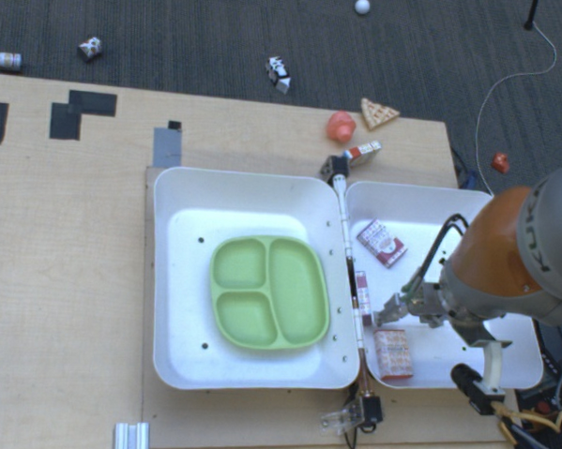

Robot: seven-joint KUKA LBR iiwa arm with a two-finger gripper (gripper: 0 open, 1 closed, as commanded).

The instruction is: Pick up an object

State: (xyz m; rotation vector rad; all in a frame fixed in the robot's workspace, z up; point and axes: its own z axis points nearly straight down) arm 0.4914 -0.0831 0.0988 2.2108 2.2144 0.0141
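Arm: I have it reaching in from the right, low over the right bin [522, 368].
Hand [389, 316]: near that bin's left wall; I cannot tell whether it is clenched or released.
Targets: a pinkish packet [394, 353] just beside the hand on its near side; a red-and-white packet [381, 242] farther back.
Left bin [179, 289]: a green divided plate [269, 292] lies flat.
Judgement: I'm probably lining up on the nearer packet.

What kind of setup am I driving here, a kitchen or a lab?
Likely a lab bin-picking bench: two white bins on plywood, a green divided plate as prop, and stray objects on the carpet.
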